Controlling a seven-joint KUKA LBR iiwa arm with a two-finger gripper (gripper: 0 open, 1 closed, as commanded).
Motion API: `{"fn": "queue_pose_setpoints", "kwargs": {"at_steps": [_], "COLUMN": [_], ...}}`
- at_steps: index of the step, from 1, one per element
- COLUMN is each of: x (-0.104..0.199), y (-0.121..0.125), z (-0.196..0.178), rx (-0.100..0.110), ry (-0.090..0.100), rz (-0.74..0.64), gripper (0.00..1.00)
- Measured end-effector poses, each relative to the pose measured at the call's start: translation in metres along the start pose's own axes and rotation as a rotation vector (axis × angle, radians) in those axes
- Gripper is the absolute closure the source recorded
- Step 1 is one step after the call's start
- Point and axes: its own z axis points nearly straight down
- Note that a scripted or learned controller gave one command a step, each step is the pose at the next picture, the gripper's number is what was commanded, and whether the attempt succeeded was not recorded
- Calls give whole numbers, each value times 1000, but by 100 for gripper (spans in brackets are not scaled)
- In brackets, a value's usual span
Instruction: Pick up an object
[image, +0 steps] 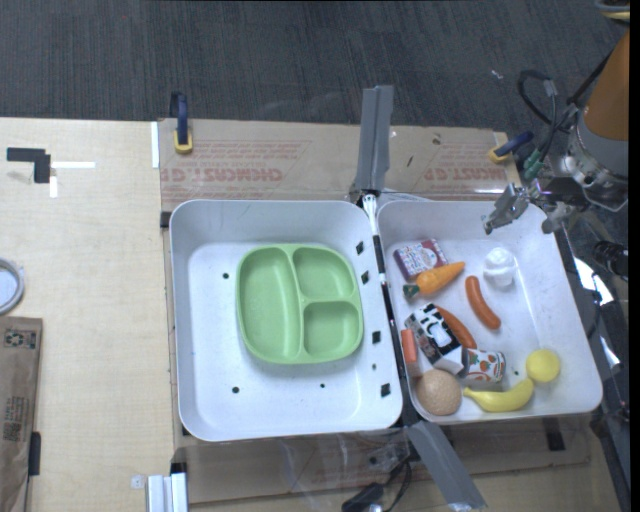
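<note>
Gripper (527, 205) hangs above the right bin's (572, 300) far corner (fingers too blurred to judge); the arm (605, 110) is cut off at the frame edge.

The desk (90, 250) is covered with a light wood-coloured surface. Two shallow white bins are placed on it side by side, touching along a grey divider (376, 140): the left bin (200, 330) and the right bin (565, 300). Behind the bins a brown cardboard sheet (260, 172) with red print is laid flat, held by a yellow clamp (181, 130). At the left edge a tape roll (8, 288) and a brown paper bag (18, 400) are seen, and a black bracket (30, 160) lies near the far left corner.
</note>
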Motion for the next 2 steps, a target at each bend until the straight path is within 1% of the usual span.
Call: {"fn": "queue_pose_setpoints", "kwargs": {"at_steps": [1, 2], "x": [-3, -29], "y": [27, -17], "z": [157, 182], "rx": [-2, -1], "ry": [0, 1], "rz": [-44, 154], "gripper": [0, 0]}}
